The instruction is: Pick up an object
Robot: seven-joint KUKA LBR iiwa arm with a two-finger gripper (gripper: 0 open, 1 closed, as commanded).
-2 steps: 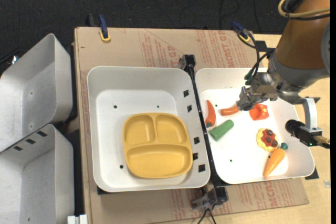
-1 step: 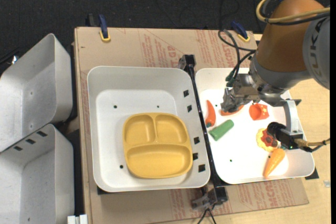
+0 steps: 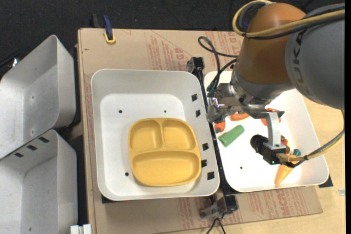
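Note:
My gripper hangs low over the left side of the right bin, under the grey arm with its orange band. Just below it lies a green block. A small orange-red piece lies between the gripper and the green block, and another orange-red bit peeks out from under the wrist. An orange carrot-shaped piece rests near the bin's front right corner. Nothing shows as held.
The left bin holds a yellow divided plate. The black divider between the bins runs right beside the gripper. Cables loop off the wrist. Grey-white trays stand off the bench at the left.

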